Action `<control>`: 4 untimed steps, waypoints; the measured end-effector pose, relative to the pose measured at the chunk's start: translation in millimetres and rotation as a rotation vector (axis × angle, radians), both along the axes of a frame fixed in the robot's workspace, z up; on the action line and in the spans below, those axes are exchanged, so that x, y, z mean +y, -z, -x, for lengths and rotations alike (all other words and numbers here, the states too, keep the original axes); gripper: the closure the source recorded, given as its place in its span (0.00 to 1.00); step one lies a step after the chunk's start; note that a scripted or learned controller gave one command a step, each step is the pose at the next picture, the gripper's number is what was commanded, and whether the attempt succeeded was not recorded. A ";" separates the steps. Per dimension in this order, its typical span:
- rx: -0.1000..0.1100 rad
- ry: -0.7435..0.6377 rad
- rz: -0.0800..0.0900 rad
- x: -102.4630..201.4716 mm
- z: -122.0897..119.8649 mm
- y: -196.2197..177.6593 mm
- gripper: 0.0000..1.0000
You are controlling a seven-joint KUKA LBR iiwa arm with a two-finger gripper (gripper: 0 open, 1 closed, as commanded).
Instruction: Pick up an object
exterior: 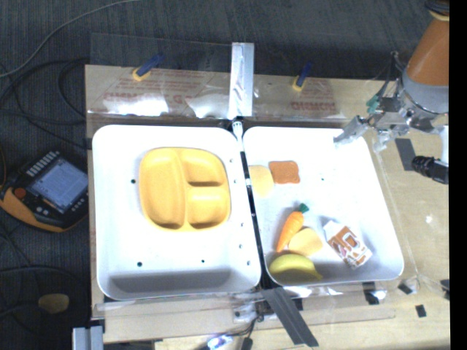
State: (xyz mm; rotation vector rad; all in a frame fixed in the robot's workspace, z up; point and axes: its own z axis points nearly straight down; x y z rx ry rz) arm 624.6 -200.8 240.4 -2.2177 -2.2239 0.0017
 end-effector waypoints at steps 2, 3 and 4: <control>-0.012 -0.184 0.004 88.9 -21.6 151.1 0.00; -0.012 -0.185 0.004 88.9 -22.0 141.5 1.00; -0.001 -0.133 0.001 169.3 -33.6 56.8 1.00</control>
